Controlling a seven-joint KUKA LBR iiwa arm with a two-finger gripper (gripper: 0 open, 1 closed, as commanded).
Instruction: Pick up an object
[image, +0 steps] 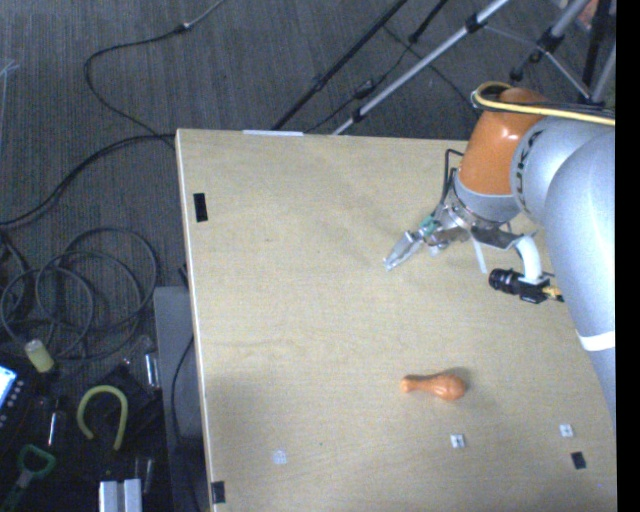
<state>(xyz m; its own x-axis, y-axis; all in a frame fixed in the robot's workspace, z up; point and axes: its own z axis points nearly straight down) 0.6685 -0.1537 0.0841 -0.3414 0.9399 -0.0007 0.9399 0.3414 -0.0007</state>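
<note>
An orange, pear-shaped object lies on its side on the tan bench top, in the lower right part of the camera view. My gripper hangs over the middle right of the bench and points down to the left. It is well above and apart from the orange object, a good way further back. Nothing shows at its tip. The grey arm with its orange band comes in from the right edge.
Small black and white markers dot the bench near its front right corner, and a black marker sits by its left edge. Cables and tools lie on the floor left of the bench. Tripod legs stand behind it.
</note>
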